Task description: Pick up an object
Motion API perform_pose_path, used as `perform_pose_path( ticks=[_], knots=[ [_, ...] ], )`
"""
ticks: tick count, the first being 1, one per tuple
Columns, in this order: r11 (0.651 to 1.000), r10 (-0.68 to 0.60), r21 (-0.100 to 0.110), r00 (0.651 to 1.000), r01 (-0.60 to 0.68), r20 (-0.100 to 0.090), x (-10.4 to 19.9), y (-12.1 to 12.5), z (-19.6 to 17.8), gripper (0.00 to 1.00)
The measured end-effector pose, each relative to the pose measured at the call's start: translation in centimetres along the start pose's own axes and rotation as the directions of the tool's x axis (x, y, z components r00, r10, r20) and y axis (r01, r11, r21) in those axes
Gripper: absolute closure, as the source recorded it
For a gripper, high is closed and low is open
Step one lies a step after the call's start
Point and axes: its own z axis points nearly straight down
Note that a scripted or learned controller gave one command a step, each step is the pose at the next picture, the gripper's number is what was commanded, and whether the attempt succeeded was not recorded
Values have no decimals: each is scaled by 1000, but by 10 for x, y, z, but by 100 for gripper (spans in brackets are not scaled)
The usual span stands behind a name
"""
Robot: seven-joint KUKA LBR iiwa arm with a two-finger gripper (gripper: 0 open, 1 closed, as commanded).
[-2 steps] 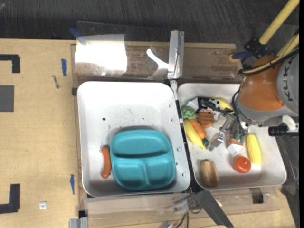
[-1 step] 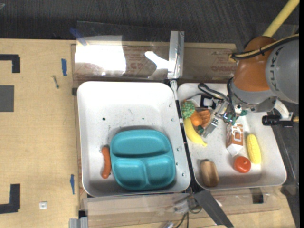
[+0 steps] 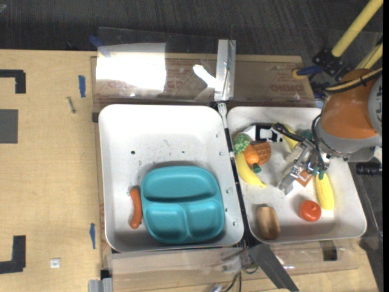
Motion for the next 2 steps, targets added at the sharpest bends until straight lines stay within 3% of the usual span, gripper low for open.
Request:
perform_pose_path(
  ticks=[1,2],
  knots=[
    [996,93,4,996,-93,-8,-61,62,2,0],
    [996,88,-1,996,-88,6,-64,65,-11,100]
  ],
)
